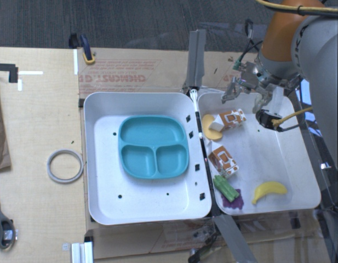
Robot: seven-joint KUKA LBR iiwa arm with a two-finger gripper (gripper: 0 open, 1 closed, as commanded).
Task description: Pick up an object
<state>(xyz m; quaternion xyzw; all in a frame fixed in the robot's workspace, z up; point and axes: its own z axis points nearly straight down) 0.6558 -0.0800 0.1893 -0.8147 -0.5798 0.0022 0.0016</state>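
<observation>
Arm hovering over the right bin, nothing picked yet.

The gripper [250, 95] is hanging above the far end of the right bin [300, 163], its fingers [230, 93] standing apart with nothing between them, probably readying for a drop onto something below. The nearest candidates are lying just beneath and left of it: a carton [233, 118] leaning against a yellow wedge [211, 127]. A second carton [223, 161] is sitting mid-bin; green and purple pieces [228, 192] and a banana [269, 191] are resting near the front wall. A teal plate [154, 147] is occupying the left bin [103, 185], while a tape ring [65, 165] is lying on the counter [37, 125].
</observation>
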